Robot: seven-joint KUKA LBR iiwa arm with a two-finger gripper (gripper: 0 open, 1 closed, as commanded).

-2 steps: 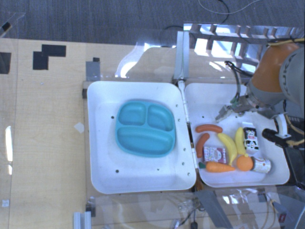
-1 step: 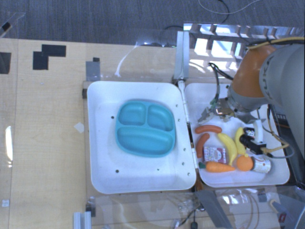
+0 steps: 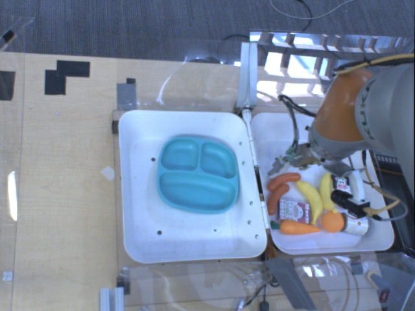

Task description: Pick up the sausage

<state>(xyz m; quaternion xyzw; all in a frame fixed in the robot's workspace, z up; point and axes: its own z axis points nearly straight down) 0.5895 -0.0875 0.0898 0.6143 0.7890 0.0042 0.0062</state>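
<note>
Reaching in over the right bin (image 3: 382,241), the arm (image 3: 363,109) is working through the approach step — the sausage (image 3: 283,180) is not yet in its grip. The hand (image 3: 290,155) is hanging just above the bin's left part, close over the upper end of the sausage, and whether it is spread or pressed together cannot be told from this slant; nothing is showing between its tips.

The sausage is lying near the left wall of the right bin, with a second reddish link (image 3: 275,196) curving just beside it toward the wall. A small carton (image 3: 293,210) is sitting just below them, a carrot (image 3: 299,227) along the near edge, a banana (image 3: 311,199) to the right, and an orange (image 3: 333,221) beyond that. The left bin (image 3: 136,238) is carrying a blue divided plate (image 3: 198,173), well apart from the work.

The next move is probably calling for a short descent onto the sausage's middle, straddling it crosswise — keeping clear of the neighbouring link and the bin wall — then closing and lifting.
</note>
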